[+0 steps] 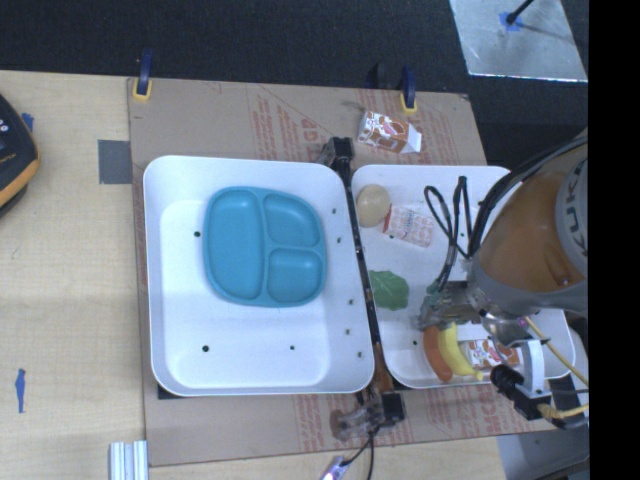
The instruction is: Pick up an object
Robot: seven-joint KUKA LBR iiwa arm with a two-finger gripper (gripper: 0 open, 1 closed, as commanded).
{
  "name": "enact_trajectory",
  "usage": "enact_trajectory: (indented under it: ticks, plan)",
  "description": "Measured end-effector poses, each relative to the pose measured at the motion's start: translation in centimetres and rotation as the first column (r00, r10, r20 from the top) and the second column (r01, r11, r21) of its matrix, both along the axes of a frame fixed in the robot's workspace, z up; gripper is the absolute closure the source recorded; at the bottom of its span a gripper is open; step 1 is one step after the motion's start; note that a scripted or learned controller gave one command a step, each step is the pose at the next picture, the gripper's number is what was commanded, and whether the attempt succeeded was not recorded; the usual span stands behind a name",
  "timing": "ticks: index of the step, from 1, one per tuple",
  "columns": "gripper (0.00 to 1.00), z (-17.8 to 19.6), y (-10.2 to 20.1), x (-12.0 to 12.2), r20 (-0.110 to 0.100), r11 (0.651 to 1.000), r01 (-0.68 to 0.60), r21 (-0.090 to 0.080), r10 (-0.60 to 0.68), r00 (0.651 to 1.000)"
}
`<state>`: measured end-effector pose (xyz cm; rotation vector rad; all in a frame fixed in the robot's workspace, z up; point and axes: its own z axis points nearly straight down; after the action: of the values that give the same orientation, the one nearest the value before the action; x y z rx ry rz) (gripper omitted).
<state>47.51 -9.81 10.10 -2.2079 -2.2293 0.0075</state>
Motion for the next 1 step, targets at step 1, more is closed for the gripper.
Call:
enact_trajectory:
  ticks: [1]
  plan:
    - [1.00,9.09,2.08,0.10,0.004,1.000,0.005,0.001,-0.005,1.000]
